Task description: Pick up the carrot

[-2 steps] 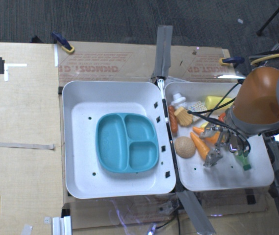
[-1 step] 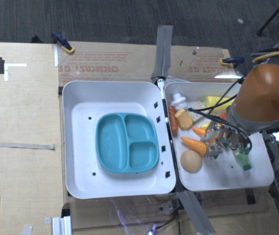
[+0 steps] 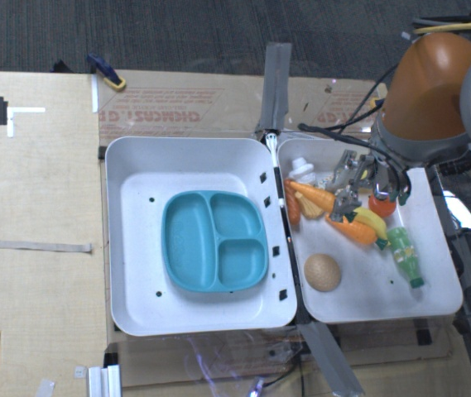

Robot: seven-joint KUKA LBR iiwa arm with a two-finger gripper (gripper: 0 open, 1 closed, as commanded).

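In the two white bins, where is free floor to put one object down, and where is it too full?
Left bin: bare white floor rings the blue divided plate, widest along its left wall. Right bin: free along the near wall, beside the brown egg. The far part is crowded: carrot, banana, green bottle and gripper.

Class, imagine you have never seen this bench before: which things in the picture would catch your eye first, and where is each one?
The big orange and grey arm looms in from the right, its hand low over a heap of toy food in the right bin. There, a carrot lies just below the hand, beside a green bottle and a brown egg. In the left bin sits a teal divided plate.
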